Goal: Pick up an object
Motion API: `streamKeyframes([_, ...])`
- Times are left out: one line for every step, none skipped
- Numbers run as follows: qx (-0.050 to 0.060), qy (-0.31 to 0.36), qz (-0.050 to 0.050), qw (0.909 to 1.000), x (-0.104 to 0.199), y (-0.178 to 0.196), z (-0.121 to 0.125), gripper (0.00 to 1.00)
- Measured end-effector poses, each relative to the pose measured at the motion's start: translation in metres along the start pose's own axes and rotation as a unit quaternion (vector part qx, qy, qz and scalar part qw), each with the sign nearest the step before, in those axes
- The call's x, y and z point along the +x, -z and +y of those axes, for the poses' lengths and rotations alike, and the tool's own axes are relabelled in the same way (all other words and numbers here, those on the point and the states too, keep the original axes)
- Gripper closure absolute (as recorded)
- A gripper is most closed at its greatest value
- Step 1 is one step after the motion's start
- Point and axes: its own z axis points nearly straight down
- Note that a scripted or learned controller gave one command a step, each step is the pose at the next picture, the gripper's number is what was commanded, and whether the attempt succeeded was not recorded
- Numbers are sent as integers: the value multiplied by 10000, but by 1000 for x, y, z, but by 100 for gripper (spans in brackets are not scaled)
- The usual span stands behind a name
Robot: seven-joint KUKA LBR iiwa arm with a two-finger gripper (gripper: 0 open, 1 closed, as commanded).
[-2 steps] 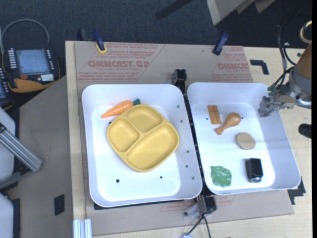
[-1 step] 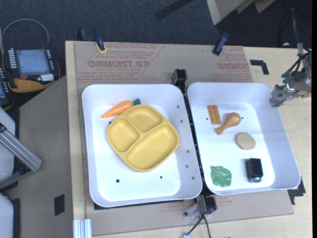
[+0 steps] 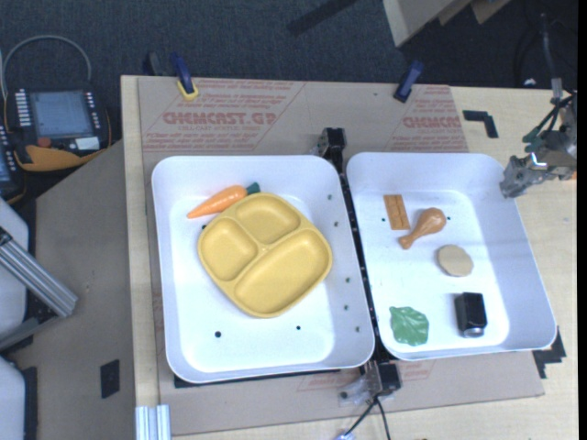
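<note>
Two white bins sit side by side on the desk [image 3: 138, 246]. Left bin [image 3: 183, 337]: a yellow divided plate [image 3: 266, 255] touching a toy carrot [image 3: 215, 201]. Right bin [image 3: 523, 273]: a cracker [image 3: 396, 212], drumstick [image 3: 422, 225], beige stone [image 3: 455, 260], green leaf [image 3: 409, 324] and black block [image 3: 470, 313]. Off the right bin's far corner hangs the end effector [image 3: 532, 166]; I cannot tell its grip.

A single fixed camera looks down at a slant from above the table [image 3: 138, 246], far enough back to take in the left bin [image 3: 174, 319], the right bin [image 3: 523, 273] and the floor beyond.
</note>
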Motion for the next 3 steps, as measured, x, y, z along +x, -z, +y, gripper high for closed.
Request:
streamKeyframes([26,2,13,10000,56,-10,1,100])
streamKeyframes([26,0,11,10000,104,-17,6,100])
streamKeyframes([25,8,14,10000,163,-14,10,100])
